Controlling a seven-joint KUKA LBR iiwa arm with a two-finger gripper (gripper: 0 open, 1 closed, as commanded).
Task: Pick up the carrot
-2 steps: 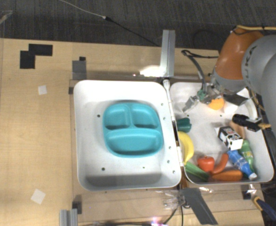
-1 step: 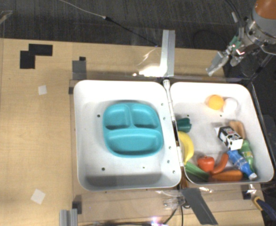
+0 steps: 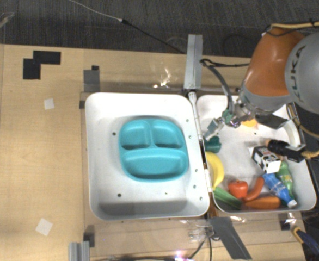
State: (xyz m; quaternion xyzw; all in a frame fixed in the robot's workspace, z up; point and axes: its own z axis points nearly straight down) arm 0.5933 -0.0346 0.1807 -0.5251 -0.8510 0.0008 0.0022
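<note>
Carrot [image 3: 256, 188] orange, slanted, right bin [image 3: 310, 192] front; fingers [image 3: 225, 118] state unclear.

The grey arm [image 3: 290, 64] reaches in from the right, end effector [image 3: 225, 121] lowered.

A pale wooden tabletop [image 3: 34, 162] — marked with black squares [image 3: 40, 63] and small white tags [image 3: 43, 227] — meets dark grey carpet [image 3: 121, 7] crossed by a thin cable [image 3: 83, 4].
</note>
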